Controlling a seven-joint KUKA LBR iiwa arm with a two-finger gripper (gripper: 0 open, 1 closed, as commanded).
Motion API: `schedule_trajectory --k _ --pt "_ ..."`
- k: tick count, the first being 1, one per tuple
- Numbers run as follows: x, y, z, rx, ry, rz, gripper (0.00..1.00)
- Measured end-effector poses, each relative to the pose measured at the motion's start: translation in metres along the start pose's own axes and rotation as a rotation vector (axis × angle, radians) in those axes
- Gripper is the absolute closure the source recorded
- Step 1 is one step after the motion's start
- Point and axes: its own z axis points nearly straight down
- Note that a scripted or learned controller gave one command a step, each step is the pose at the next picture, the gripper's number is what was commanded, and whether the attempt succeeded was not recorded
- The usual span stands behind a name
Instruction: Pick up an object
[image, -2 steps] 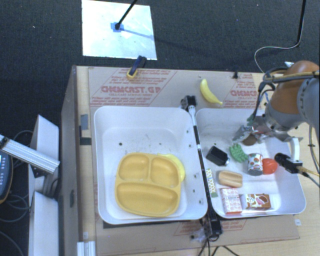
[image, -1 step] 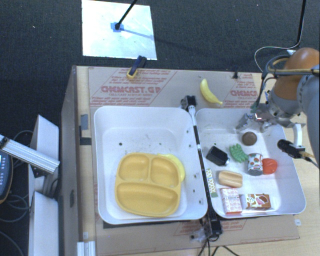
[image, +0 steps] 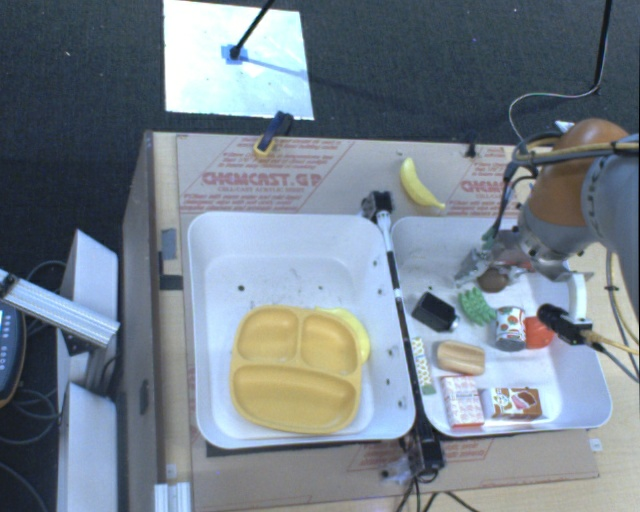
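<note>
My gripper (image: 478, 268) is low over the back of the right bin (image: 590, 400), under the grey arm with its orange band (image: 575, 150). A small brown object (image: 492, 281) lies right beside the gripper tip, touching or nearly so. In front of it sit a green ridged object (image: 478, 305), a black box (image: 435, 310), a small can (image: 509, 327) and a red object (image: 541, 335). Nearer the front lie a tan bun-like object (image: 460, 357) and two small cartons (image: 461, 400) (image: 517, 403).
The left bin (image: 215, 250) holds a yellow divided plate (image: 297, 370). A banana (image: 420, 185) lies on the bench behind the right bin. A black and green divider strip (image: 400, 300) runs between the bins. A yellow-tipped tool (image: 270, 135) rests at the bench's back edge.
</note>
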Motion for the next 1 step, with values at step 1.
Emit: schedule_trajectory --k 1 --pt "-0.0005 0.0013 -0.0115 -0.004 -0.001 -0.001 1.00"
